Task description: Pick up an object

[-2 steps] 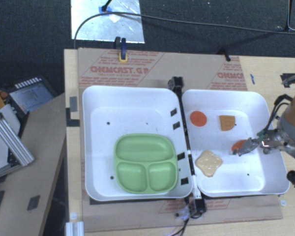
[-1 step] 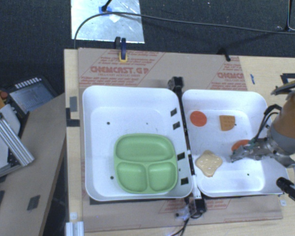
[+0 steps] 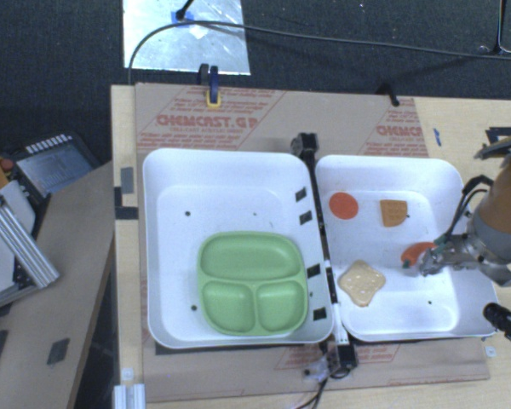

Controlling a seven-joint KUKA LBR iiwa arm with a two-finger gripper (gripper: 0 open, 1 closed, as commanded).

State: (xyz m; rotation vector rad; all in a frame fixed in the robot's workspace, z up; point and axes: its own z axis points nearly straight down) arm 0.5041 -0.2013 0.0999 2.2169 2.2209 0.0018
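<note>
Red is the colour to watch here: there's a small red-orange piece (image 3: 417, 251) lying flat on the floor of the right bin (image 3: 443, 175), and the arm's gripper (image 3: 429, 263) has its tip right up against that piece's right-hand end, reaching in from the right side. From this high slanted angle I honestly can't tell how the jaws stand or whether they've got anything, since the tip is a dark blur overlapping the red bit, so I wouldn't call it a grab. The relation that matters: the red piece sits just to the left of the tip and a touch farther up the bin, and it looks a bit longer left-to-right than front-to-back, though it's partly covered so take that loosely. My guess is that's the target, since it's touching or nearly touching the tip. The other candidates are farther off: a pale beige lumpy thing (image 3: 361, 282) lower left of the tip, near the divider between the bins, a tan square (image 3: 393, 212) up toward the back wall, and an orange-red disc (image 3: 344, 205) to the left of the square. The left bin (image 3: 166, 228) only has a green divided tray (image 3: 252, 281), well apart from the arm.
</note>
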